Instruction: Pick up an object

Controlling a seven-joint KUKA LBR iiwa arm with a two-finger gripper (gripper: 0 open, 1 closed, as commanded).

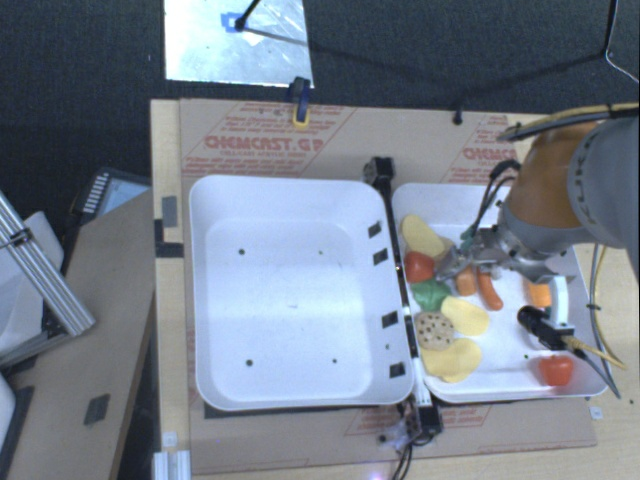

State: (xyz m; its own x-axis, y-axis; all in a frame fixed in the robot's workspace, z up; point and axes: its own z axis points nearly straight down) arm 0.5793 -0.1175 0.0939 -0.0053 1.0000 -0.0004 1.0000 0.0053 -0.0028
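End effector (462, 261) low in right bin (585, 393), over toy food pile near tomato (419, 266) and carrot (467, 283); grip state unclear (wrist blocks view). Nothing visibly lifted. Pick remains. Left bin (205, 298) holds no items.

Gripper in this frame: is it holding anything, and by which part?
Cannot be told. The gripper is low in the right bin among toy foods, beside an orange piece, its grasp unclear.

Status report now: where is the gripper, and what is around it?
Gripper low in right bin, among toy food. Red piece and orange piece beside it. Nothing seen held.
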